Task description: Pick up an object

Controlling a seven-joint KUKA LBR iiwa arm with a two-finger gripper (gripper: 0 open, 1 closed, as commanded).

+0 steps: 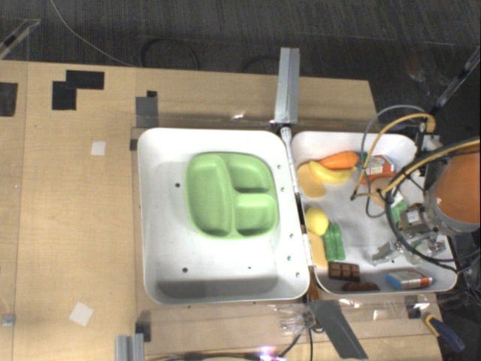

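Observation:
The right bin [353, 143] holds several objects. An orange carrot [340, 159] and a yellow banana [329, 174] lie near its far edge, beside a red and white carton [378, 167]. A lemon [316, 221] and a green item [333, 241] sit by the left wall. A chocolate bar [345, 270] and a dark brown piece [360, 285] lie near the front. A blue, white and red tube [408, 280] rests at the front right. My gripper [408, 241] hangs over the bin's right side, just above the tube, with cables looped around it.
The left bin [161, 224] holds a green divided plate [229, 194]. A metal post [287, 89] rises between the bins at the back. The arm's orange band [458, 194] covers the right bin's right wall. Wooden bench surface stretches to the left.

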